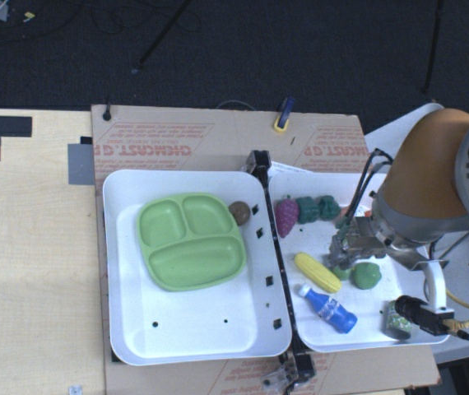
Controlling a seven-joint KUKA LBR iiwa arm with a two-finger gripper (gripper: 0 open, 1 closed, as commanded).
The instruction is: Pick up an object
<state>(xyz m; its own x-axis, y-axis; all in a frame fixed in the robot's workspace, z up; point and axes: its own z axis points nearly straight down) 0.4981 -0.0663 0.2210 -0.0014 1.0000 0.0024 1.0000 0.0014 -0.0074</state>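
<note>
My gripper (343,253) reaches down into the right bin (358,340) from the right, under the orange wrist band (429,163). It hovers between the yellow corn cob (317,272) and the green round fruit (367,276), close to both. I see nothing lifted by it. A blue bottle (331,309) lies in front of the corn. Purple grapes (286,215) and a dark green leafy piece (317,209) lie at the back of the bin. A dark object (400,320) sits in the bin's near right corner.
The left bin (127,327) holds a green divided plate (191,241) with a small brown lump (239,212) at its right edge. A black divider rail (272,245) separates the bins. Cables (432,290) hang by the arm on the right.
</note>
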